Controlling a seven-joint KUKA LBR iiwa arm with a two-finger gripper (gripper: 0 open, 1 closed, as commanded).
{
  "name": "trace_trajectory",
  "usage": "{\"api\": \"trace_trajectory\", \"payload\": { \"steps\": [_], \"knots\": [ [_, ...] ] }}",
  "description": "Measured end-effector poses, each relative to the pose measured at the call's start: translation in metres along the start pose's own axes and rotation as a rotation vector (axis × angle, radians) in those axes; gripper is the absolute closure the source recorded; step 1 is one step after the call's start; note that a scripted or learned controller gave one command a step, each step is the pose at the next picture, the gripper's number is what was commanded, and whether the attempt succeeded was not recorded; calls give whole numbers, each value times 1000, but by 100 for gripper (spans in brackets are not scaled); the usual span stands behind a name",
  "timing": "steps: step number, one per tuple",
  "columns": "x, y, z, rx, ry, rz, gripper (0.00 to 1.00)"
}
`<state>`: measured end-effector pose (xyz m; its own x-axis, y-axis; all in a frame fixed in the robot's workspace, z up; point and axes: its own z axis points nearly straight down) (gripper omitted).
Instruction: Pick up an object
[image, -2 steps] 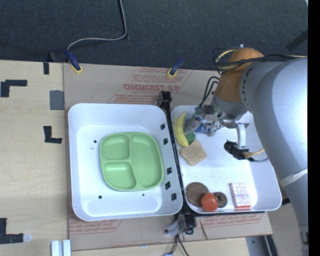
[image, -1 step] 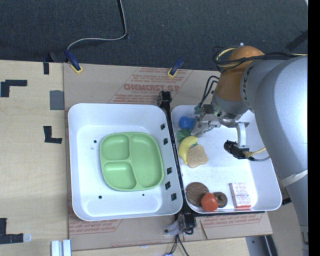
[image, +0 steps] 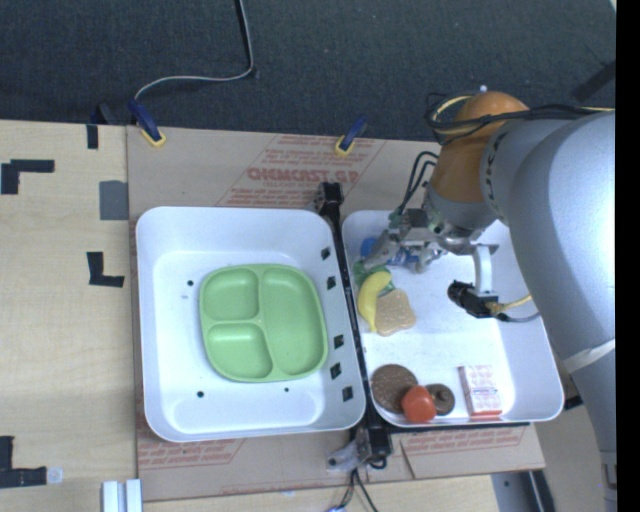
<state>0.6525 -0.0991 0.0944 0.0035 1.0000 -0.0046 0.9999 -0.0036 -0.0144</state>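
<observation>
Gripper (image: 408, 243) sits low at right bin's (image: 520, 350) top-left corner, finger state can't tell; banana (image: 372, 295) lies just below-left of it, long axis running top-to-bottom along bin's left wall, bread (image: 396, 313) touching its right.

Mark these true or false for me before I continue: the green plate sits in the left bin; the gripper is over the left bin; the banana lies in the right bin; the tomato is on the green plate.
1. The green divided plate sits in the left bin. True.
2. The gripper is over the left bin. False: it is over the far end of the right bin.
3. The banana lies in the right bin. True, beside a slice of bread.
4. The red tomato is on the green plate. False: it lies at the right bin's near end.
</observation>
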Motion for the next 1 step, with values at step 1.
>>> {"api": "trace_trajectory", "payload": {
  "steps": [1],
  "knots": [
    [0,-29,9,-17,3,-5,0]
  ]
}}
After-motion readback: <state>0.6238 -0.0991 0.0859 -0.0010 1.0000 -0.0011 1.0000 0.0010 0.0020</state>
